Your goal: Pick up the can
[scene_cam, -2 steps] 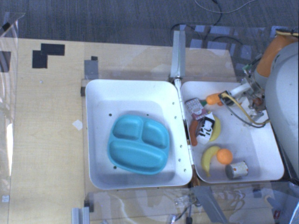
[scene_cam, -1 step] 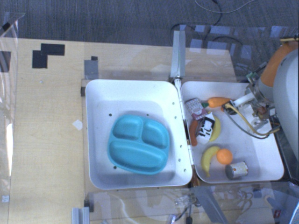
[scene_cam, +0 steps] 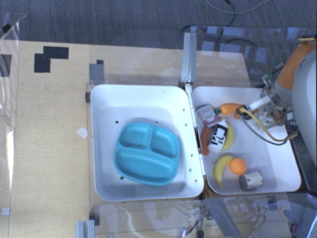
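Had the can (scene_cam: 251, 181) far from the gripper (scene_cam: 271, 113).
Needed to miss the orange (scene_cam: 238, 166) beside it; open or closed, couldn't tell.

– Can (scene_cam: 251, 181): look and pose?
– Small, dull silver-grey, lying on its side, one round end turned left.
– And where?
– In the right-hand bin (scene_cam: 277, 152), close to the near wall, just beside an orange (scene_cam: 237, 166).
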{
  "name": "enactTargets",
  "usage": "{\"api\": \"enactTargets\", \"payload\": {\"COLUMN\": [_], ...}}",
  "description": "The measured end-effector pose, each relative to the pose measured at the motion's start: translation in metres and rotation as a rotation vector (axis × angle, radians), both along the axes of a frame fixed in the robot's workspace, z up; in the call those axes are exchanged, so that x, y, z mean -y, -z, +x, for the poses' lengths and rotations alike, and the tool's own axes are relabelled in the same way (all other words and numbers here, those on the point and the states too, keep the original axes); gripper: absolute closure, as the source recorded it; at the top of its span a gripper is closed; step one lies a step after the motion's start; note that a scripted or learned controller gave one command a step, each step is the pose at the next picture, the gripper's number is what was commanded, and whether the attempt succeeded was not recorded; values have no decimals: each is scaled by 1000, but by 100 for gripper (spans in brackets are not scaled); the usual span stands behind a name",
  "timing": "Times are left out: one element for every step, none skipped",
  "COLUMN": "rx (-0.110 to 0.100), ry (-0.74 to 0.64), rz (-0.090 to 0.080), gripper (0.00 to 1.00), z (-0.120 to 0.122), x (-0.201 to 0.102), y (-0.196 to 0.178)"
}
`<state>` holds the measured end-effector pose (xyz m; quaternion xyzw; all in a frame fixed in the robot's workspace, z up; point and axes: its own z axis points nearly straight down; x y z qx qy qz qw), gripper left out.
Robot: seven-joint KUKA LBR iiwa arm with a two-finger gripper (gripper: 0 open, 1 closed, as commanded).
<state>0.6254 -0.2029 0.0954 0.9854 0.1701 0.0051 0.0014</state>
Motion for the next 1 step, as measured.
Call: {"api": "enactTargets", "payload": {"rx": [-7], "ry": [73], "rz": [0], "gripper": [100], "z": [12], "x": [2], "y": [-215]}}
